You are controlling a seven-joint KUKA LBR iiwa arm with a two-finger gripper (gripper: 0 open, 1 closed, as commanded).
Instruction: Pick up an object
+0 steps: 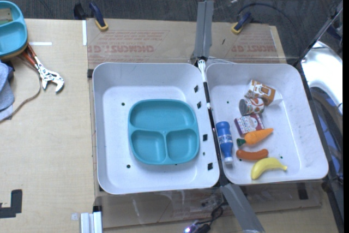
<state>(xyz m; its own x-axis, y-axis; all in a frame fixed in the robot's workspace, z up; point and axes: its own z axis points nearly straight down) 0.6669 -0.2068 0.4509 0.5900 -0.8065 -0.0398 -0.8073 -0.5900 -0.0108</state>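
Objects for picking lay clustered in the right bin [305, 133]: a banana [267, 167] nearest, a sausage [252, 154] and carrot [256, 137] just beyond it, a blue tube [224, 142] along the bin's left wall, a red packet [248, 124], a can [252, 106] and a carton [263, 93] farther back. A teal divided plate [163, 131] sat in the left bin [109, 90]. On the table [43, 144], far left, lay a wrench [49, 78]. Gripper state: cannot tell.

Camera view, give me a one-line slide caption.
Teal divided plate sits in the left bin; toy banana, carrot and blue tube lie in the right bin.
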